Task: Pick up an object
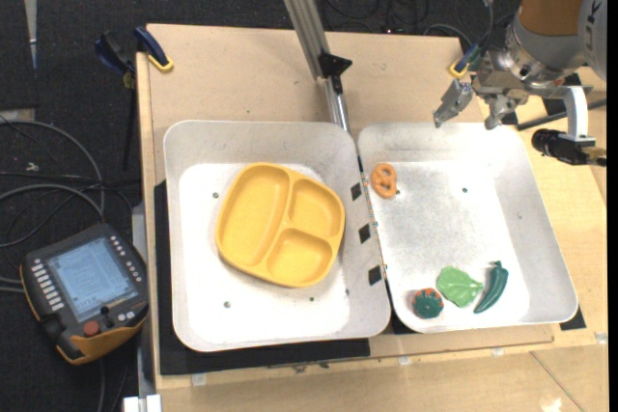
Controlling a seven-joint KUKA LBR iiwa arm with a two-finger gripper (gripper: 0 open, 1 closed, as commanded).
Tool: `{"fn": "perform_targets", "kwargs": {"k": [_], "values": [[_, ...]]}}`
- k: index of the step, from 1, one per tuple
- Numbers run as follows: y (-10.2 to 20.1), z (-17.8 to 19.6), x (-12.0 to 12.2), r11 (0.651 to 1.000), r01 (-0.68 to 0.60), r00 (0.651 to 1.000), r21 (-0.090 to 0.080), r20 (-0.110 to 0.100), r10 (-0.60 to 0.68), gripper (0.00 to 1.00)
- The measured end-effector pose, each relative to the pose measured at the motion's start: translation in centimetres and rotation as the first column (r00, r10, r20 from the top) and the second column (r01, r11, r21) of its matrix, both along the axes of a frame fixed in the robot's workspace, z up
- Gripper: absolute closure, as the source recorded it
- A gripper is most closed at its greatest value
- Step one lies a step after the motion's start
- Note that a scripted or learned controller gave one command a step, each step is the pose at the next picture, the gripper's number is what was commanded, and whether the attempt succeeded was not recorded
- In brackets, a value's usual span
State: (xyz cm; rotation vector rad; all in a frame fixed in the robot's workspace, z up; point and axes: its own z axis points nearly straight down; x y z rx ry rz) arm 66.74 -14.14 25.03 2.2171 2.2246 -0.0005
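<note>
1. Nearest the lens, low in the right bin (541, 207) at about 5 o'clock: three small toys in a cluster — a round teal-and-red piece (428, 303), a pale green leafy piece (458, 287) just beside it, and a dark green pepper (491, 288) touching or nearly touching the leaf on its 3 o'clock side.
2. Likely light and rubbery or plastic, none fragile; pepper probably the easiest take, pinched across its narrow middle, though crowded by the leaf.
3. Alone at 10 o'clock in the same bin, close to the wall shared with the left bin: a small orange pretzel-shaped toy (384, 178), flat and holed, best pinched across its width; well apart from the cluster.
4. Wide bare floor between pretzel and cluster, so plenty of room to descend; less so at the pretzel's wall side and near the cluster's front rim.
5. Poised beyond the right bin's far edge at 1 o'clock, above bare bench: gripper (470, 103), fingers spread apart, holding nothing.
6. Over in the left bin (188, 207): a yellow divided plate (281, 224), centred, well clear of any reach.
</note>
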Motion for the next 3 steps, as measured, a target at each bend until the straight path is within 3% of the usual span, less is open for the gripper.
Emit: {"fn": "perform_targets", "kwargs": {"k": [1, 3], "values": [[0.0, 0.0, 0.0, 1.0, 0.0, 1.0, 0.0, 0.0, 0.0, 0.0], [0.7, -9.4, -0.4, 1.0, 0.001, 1.0, 0.001, -0.005, -0.001, 0.0]]}}
